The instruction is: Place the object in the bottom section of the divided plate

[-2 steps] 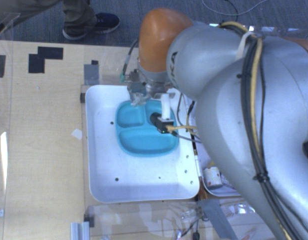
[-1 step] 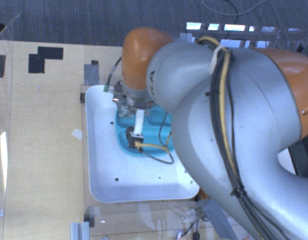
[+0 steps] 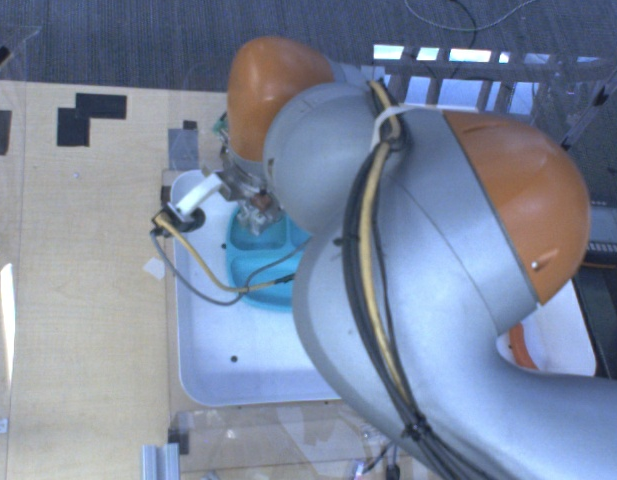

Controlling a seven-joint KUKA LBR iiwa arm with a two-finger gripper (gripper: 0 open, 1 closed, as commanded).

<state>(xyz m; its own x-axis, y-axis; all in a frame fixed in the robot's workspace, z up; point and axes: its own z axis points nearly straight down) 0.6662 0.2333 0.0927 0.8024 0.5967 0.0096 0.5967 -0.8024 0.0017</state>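
Gripper (image 3: 256,211) low over blue divided plate (image 3: 260,268) in white bin (image 3: 218,373), centre-left of frame, likely placing; finger state: cannot tell, arm (image 3: 438,268) blocks much. Object hidden or too small to locate. Orange item (image 3: 518,348) lower right, in other bin

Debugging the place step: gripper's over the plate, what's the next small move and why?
Probably a short straight descent. The gripper sits over the blue plate in the left bin, but the arm hides which section lies beneath, and I can't see an object held.
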